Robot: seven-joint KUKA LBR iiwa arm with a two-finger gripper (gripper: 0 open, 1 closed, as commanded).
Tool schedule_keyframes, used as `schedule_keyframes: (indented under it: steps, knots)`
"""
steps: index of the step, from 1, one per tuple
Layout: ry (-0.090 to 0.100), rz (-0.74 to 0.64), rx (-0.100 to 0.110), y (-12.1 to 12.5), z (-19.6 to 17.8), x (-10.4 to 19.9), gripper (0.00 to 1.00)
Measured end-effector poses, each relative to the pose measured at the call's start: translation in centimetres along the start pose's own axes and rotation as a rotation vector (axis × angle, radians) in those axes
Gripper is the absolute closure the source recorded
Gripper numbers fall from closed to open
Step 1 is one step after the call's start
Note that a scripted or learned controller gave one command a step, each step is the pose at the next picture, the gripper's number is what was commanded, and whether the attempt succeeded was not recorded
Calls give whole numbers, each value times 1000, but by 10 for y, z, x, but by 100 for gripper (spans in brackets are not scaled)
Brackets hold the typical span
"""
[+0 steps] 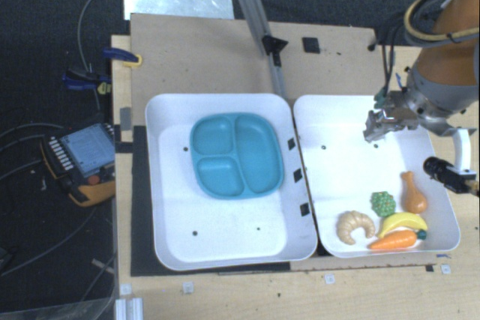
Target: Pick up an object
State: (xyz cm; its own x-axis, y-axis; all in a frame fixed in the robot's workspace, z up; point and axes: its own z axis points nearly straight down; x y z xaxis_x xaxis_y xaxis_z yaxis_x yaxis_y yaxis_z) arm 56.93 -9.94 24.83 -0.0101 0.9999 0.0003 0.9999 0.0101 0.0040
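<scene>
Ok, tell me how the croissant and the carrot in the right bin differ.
The croissant is pale tan and curled into a crescent; the carrot is bright orange, long and tapered. The croissant lies apart on the left of the food cluster, while the carrot lies against the banana. Both rest at the near end of the right bin.

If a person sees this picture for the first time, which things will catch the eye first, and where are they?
The blue divided plate stands out most, lying in the middle of the left white bin. Next come the bright toy foods crowded in the near right corner of the right white bin: a croissant, a carrot, a banana, broccoli and a chicken drumstick. The gripper hangs over that bin's far part, apart from them.
</scene>
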Motion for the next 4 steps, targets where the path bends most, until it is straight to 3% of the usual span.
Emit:
schedule_keyframes:
  steps: [4]
  knots:
    - [3, -1, 1, 8, 12, 201, 100]
